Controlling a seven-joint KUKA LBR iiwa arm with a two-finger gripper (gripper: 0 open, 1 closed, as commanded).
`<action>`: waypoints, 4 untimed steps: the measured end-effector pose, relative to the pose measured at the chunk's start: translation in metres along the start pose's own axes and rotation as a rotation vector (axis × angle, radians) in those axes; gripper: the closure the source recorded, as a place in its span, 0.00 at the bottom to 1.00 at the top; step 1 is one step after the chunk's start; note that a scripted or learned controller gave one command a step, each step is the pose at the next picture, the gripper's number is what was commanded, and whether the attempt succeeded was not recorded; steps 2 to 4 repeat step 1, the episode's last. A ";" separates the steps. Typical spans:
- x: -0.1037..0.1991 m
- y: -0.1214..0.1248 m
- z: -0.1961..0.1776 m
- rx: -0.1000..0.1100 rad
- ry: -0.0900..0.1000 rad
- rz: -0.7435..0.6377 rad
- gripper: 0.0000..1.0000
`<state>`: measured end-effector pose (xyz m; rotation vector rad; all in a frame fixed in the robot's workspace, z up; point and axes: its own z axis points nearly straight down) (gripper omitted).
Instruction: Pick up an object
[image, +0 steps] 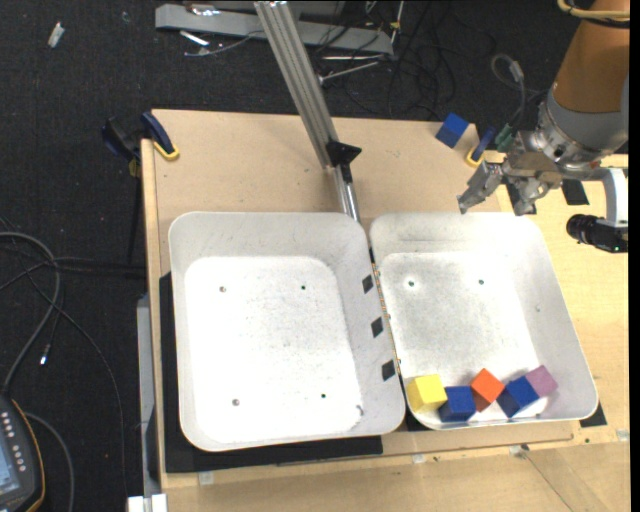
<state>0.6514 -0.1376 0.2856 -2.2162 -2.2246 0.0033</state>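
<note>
From my station I judge the pick as not yet begun: nothing sits between the fingers of the gripper (497, 196), which hangs above the far edge of the right bin (470, 235), near its far right corner. The two fingers are spread apart, tips pointing down, with bare bench and bin rim visible between them. So everything is left to do: travel to the near edge, descend, close, lift.

The candidates all crowd along the near edge of the right bin, toward its near right corner. I count a yellow cube (428, 390), a blue cube (459, 402) touching it, an orange cube (487, 387), a second dark blue block (519, 395) and a purple block (541, 380) nearest the corner. They look like small, matte, hard-edged blocks, packed so tight that the fingers may find little room between them. One more blue cube (453, 129) lies outside the bins on the far part of the bench top.

Both bins are shallow white trays with rounded corners and speckled, scuffed floors; the left bin (200, 240) has no blocks. The bench (240, 160) is plain tan board, smooth and flat.
</note>
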 end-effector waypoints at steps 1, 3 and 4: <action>0.009 -0.057 0.084 0.009 0.003 0.006 0.00; 0.009 -0.057 0.084 0.009 0.003 0.006 0.00; 0.009 -0.057 0.084 0.009 0.003 0.006 0.00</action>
